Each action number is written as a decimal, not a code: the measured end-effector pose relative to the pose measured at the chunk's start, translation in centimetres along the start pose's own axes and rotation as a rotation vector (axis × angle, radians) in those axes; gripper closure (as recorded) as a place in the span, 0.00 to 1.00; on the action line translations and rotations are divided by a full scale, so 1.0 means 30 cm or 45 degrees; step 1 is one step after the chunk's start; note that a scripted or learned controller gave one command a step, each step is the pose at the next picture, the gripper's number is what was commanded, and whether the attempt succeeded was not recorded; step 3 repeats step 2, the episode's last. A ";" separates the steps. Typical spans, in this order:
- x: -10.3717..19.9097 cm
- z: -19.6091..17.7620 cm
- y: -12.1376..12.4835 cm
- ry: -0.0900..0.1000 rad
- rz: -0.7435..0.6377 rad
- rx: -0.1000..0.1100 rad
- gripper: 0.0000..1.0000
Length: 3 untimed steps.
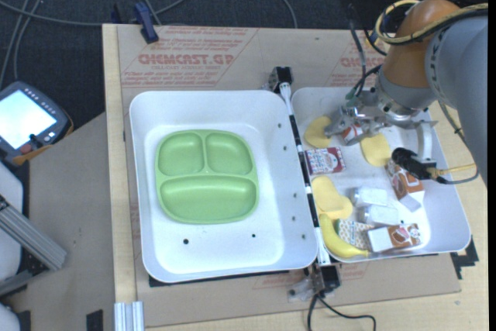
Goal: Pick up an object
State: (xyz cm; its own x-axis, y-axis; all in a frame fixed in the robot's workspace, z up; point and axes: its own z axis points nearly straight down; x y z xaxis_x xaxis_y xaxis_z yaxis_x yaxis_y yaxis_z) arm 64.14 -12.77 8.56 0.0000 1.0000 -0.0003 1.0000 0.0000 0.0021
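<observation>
The right bin (457,222) holds several small objects. A pale yellow piece (316,132) lies at its left side, and a red and white carton (325,160) sits just below that. Another yellow piece (376,149) lies near the middle, and a banana (341,241) rests at the front left corner. My gripper (350,122) is low over the back of this bin, between the two upper yellow pieces. A small red and white item (351,133) shows right under it. Whether anything is held is hidden by the wrist.
The left bin (147,112) bears a green divided plate (206,175). A third yellow piece (332,198), a white packet (373,198) and brown cartons (406,185) crowd the right bin's front. The grey arm (457,50) overhangs its back right corner.
</observation>
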 end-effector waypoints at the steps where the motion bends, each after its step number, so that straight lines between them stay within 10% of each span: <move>1: 0.001 -0.032 0.001 -0.001 0.000 -0.001 1.00; 2: 0.227 -0.332 -0.127 0.001 -0.002 0.002 1.00; 3: 0.227 -0.332 -0.127 0.001 -0.002 0.002 1.00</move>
